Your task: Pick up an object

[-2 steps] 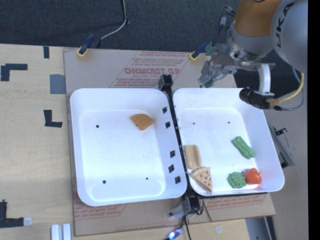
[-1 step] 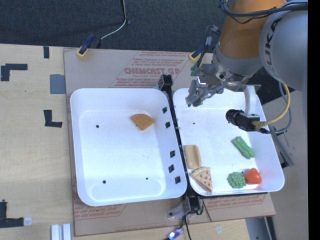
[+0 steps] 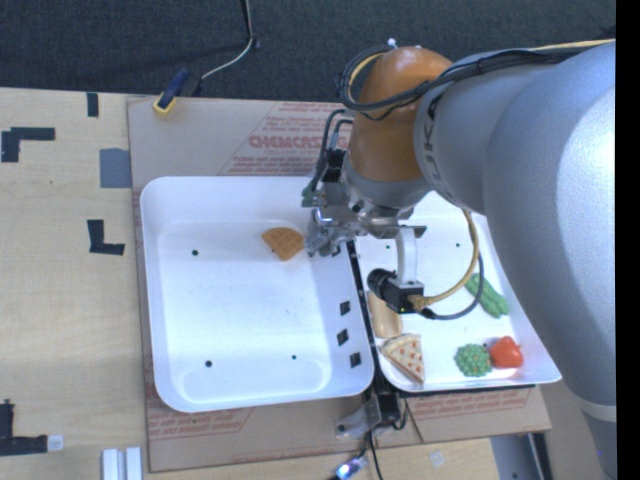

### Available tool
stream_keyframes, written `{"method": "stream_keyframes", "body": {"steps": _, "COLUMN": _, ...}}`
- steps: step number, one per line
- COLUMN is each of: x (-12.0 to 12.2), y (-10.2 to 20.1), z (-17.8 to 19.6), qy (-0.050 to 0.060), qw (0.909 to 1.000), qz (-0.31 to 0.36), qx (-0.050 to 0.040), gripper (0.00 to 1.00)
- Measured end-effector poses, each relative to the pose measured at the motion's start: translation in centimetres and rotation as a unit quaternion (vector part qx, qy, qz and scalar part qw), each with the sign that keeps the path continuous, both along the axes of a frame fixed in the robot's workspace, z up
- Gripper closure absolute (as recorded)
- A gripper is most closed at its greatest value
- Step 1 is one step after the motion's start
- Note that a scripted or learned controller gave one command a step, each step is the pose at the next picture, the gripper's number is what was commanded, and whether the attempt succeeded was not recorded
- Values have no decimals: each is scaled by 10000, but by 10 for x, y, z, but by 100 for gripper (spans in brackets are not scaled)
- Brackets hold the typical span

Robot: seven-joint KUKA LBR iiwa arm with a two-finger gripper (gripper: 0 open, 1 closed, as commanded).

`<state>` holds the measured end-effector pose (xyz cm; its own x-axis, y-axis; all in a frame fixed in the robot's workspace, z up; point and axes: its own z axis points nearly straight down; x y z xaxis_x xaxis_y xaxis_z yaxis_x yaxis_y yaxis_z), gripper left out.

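Wooden bench [image 3: 60, 318] under brown cardboard sheet [image 3: 200, 138] with red print, bearing two shallow white bins side by side. Left white bin [image 3: 240, 368] holding one small tan waffle-like piece [image 3: 284, 242] near its upper right corner. Right white bin [image 3: 520, 373] holding a pale bread-like piece [image 3: 385, 316], a tan triangular cracker-like wedge [image 3: 406, 356], a green broccoli-like lump [image 3: 473, 359], a red tomato-like ball [image 3: 507, 352] and a green leafy strip [image 3: 488, 296]. Grey arm with orange band [image 3: 395, 118] reaching in from the right, over the divide between bins. Two-finger gripper [image 3: 325, 236] just right of the waffle piece; grip state impossible to tell, nothing seen held.
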<state>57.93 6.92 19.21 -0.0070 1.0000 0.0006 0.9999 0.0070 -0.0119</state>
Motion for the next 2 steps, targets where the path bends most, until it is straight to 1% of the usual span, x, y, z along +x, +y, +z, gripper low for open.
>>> {"method": "stream_keyframes", "body": {"steps": 1, "x": 2, "y": -4, "z": 7, "qy": -46, "qw": 10000, "qz": -28, "qx": -4, "gripper": 0}}
{"method": "stream_keyframes", "body": {"steps": 2, "x": 2, "y": -4, "z": 16, "qy": -39, "qw": 10000, "qz": -21, "qx": -4, "gripper": 100}}
